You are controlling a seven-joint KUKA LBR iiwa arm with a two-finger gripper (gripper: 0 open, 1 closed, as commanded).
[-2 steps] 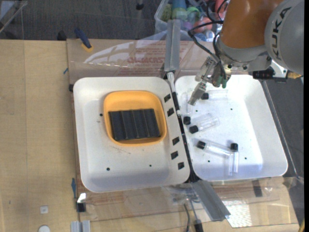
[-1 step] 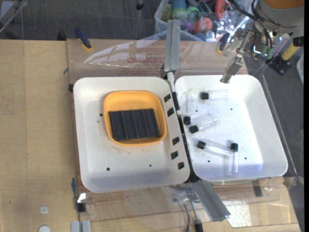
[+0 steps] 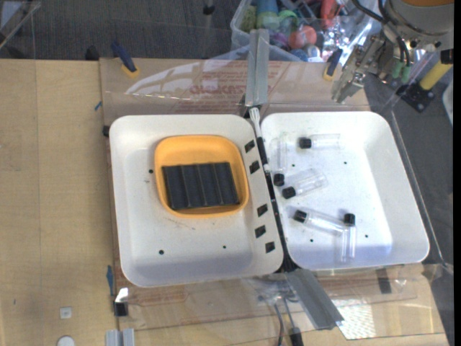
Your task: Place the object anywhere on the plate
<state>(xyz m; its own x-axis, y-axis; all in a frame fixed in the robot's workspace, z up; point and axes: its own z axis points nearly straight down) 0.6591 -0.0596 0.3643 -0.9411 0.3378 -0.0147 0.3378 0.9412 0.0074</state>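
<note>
Orange plastic forms the shallow square plate [image 3: 201,150] in the left white bin [image 3: 137,251], and a dark ribbed rectangular block [image 3: 200,186] lies flat inside that plate, filling most of its floor. The right white bin [image 3: 403,215] sits just beside the left one, their inner rims touching along a row of black clips. Scattered on its floor are several clear plastic vials with black caps [image 3: 320,223]: one near the far edge, one upright against the left wall, one in the middle, and two toward the near side, one of these lying beside another at an angle. The grey arm's two-finger gripper [image 3: 348,78] hangs beyond the far rim of the right bin, above the bench, well apart from the vials and the plate. Its thin metal fingers [image 3: 339,86] stand slightly apart with nothing between them. A clear tub of colourful toys [image 3: 299,13] stands at the far side.
</note>
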